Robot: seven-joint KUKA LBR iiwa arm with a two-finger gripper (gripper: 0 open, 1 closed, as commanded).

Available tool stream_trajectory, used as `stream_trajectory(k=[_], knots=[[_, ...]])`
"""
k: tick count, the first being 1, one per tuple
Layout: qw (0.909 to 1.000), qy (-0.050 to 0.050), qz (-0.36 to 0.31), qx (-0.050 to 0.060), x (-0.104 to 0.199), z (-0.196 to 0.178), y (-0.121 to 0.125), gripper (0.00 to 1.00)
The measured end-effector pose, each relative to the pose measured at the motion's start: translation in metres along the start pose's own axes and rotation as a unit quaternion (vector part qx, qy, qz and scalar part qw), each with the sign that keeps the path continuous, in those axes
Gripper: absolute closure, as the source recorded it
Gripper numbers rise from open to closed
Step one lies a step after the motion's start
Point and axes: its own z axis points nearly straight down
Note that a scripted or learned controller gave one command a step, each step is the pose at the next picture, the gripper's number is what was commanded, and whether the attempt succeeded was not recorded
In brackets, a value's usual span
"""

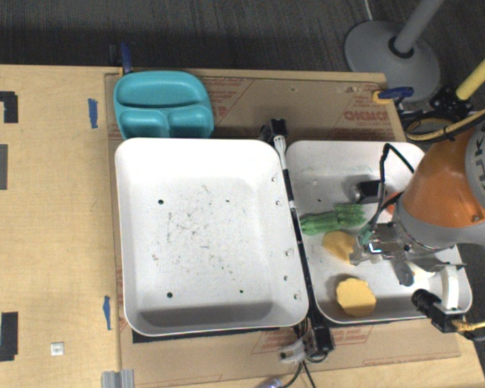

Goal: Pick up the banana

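Your gripper [365, 247] sits low in the right bin [323, 162], at the end of the arm [446, 194] reaching in from the right. Its tip is pressed up against a pale yellow piece [335, 243] that I take to be the banana. From this slanted view you cannot tell whether the gripper is released or clenched, since the wrist body and cables cover its working end, so do not count the banana as held. The banana lies near the middle of the right bin, just below a green toy [333, 218] and touching or nearly touching it. A deeper yellow block [356, 295] rests apart from it, nearer the front wall. The left bin [129, 217] and the teal tray [163, 103] behind it play no part here. My reading is that you are at the grasp step: positioned on the target, with the lift not yet made. The next move calls for a firm closure on the pale piece alone, clear of the green toy, then a straight rise. Watch whether the yellow shape leaves the bin floor with the gripper; if it stays down, the try has failed.
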Motion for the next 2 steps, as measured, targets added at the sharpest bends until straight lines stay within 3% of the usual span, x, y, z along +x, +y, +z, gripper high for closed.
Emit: stream_trajectory(k=[2], knots=[[1.0, -0.001, 0.0, -0.002, 0.0001, -0.0194, 0.0015, 1.0]])
